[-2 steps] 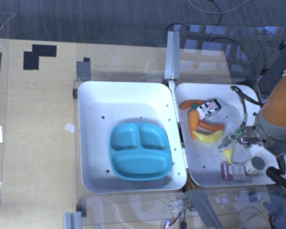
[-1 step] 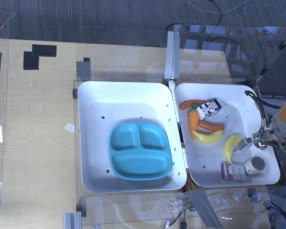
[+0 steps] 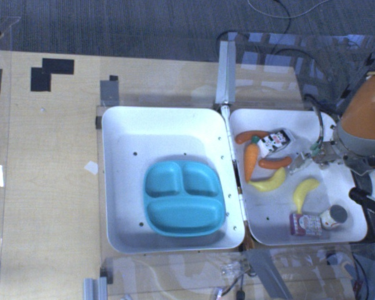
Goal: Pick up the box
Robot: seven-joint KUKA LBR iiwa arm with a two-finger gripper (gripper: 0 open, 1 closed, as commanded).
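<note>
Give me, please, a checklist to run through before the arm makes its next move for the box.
1. Target settled: cannot tell. The patterned box and the purple carton both look boxlike.
2. Both lie in the right bin, on the arm's side: ok.
3. Room around the patterned box: not ok. The upper sausage and the carrot lie close beside it.
4. End effector above either candidate: not ok. It sits between them, by the lower sausage.

Blue tray [image 3: 184, 199] in a white bin [image 3: 122, 167]; orange carrot [image 3: 252, 159], two yellow bananas [image 3: 303, 192], black-and-white box [image 3: 276, 140], light wooden bench [image 3: 50, 167].
</note>
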